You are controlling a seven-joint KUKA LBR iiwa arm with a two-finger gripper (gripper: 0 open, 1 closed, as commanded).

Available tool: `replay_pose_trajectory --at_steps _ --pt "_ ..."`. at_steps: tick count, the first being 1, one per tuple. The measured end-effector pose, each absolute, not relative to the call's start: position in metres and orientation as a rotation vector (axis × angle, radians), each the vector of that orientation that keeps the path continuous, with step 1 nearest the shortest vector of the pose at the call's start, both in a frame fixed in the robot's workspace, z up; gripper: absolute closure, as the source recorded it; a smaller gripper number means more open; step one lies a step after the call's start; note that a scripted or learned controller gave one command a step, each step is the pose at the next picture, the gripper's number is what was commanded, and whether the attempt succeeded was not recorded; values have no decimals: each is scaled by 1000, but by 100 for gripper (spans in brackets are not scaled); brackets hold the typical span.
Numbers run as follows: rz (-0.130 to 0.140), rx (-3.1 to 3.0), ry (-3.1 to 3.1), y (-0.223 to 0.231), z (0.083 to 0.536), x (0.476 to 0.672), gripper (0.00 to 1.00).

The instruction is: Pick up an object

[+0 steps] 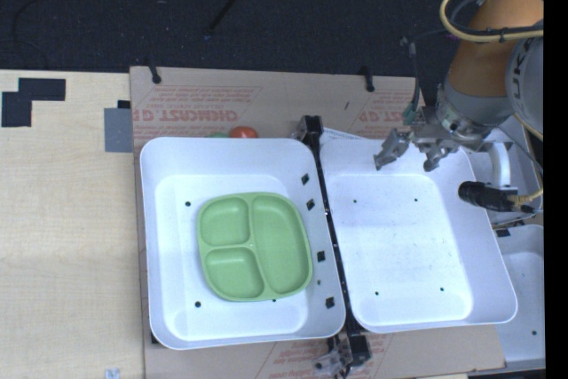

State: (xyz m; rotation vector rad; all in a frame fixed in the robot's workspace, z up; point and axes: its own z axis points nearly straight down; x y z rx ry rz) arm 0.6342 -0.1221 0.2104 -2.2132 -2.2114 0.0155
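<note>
Nearest the camera, the near rim of the left bin (231,340) is seen at the bench's front edge, and on that bin's floor a green divided plate (255,246) is shown lying flat. Three compartments are moulded into it: two smaller ones on the view's left side, stacked one behind the other, and a long one running down its right side. Its outline is a rounded rectangle, with the long axis set roughly front to back and tipped slightly. Its pale, matte surface is taken to be plastic, and a shallow raised lip is carried all round (probably the only part thin enough to be pinched).

Well apart from the plate, the gripper (411,154) is held over the far edge of the right bin (497,315), with its two fingers spread and nothing between them. From those fingers the plate lies toward the view's left and toward the camera, across the divider where the two bins meet. A sideways crossing and a descent onto the rim are judged to be required before any grasp can be tried.

Behind the left bin's far wall, a small red-orange object (243,133) is partly seen on the cardboard.
</note>
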Motion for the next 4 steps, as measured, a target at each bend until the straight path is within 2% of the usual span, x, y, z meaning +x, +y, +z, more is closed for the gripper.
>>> replay_pose_trajectory --at_steps 1,2,4 --pt "2 -2219 -2221 -122 219 637 0" --pt "7 -2216 -2218 -121 172 629 0" --pt "6 -2217 -2218 -110 85 627 0"
